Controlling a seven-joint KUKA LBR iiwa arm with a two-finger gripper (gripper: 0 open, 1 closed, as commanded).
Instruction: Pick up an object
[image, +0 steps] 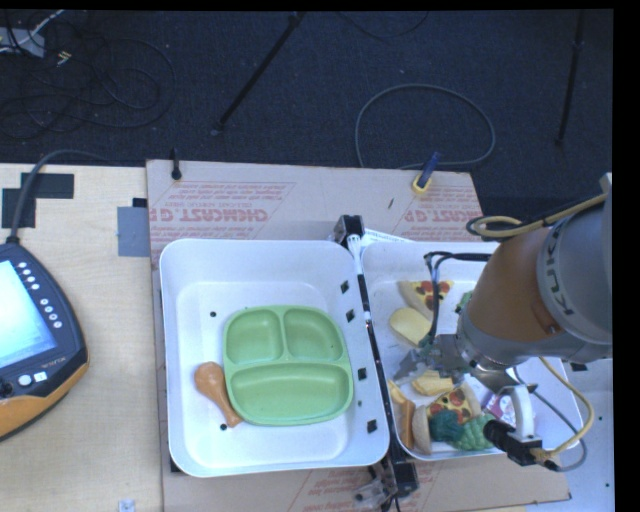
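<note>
Several toy food pieces (432, 384) crowd right bin (385, 270), near side. Claw (432, 352) hangs just above heap; claw state: cannot tell. Recommended: target isolated yellow piece (409, 324), descend vertically, avoid bin wall.

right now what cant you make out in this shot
- Claw: in the camera view the arm's wrist covers most of it, so open or shut can't be judged.
- Right bin: the arm hides much of its floor; the toy food under it is a small, blurred jumble.
- Pendant: cut off by the left edge.
- Brown spoon: its far end is tucked under the green tray.
</note>
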